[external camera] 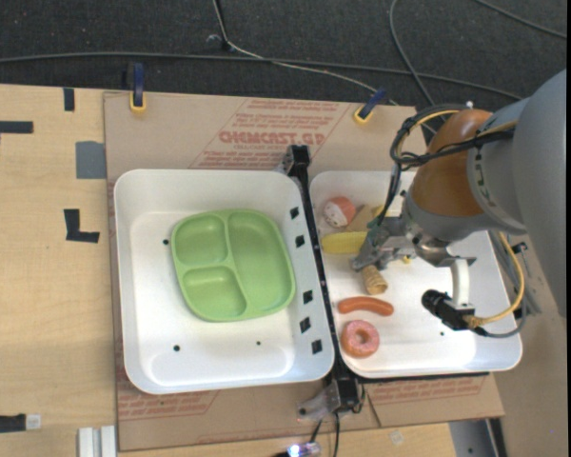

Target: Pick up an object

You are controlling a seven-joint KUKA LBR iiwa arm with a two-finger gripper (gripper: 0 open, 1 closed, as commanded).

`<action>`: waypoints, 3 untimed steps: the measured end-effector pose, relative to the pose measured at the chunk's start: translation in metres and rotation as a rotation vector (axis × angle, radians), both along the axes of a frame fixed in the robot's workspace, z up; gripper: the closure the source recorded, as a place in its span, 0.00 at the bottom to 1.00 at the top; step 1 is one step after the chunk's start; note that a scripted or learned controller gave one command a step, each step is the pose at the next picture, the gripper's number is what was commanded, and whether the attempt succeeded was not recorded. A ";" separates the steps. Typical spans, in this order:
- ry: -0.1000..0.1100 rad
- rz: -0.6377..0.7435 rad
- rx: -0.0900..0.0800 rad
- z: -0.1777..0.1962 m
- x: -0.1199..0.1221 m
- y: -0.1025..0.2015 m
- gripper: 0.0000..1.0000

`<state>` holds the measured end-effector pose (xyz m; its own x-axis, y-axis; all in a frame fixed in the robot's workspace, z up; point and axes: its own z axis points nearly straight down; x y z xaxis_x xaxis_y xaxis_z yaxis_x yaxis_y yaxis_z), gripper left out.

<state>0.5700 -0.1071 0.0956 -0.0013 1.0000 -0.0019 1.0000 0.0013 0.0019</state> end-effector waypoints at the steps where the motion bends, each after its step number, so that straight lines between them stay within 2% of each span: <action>1: -0.001 0.000 0.002 0.061 -0.004 -0.002 1.00; 3: -0.002 0.000 0.001 0.168 -0.004 -0.012 1.00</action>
<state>0.5656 -0.1188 0.2635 -0.0013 1.0000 -0.0013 1.0000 0.0013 0.0039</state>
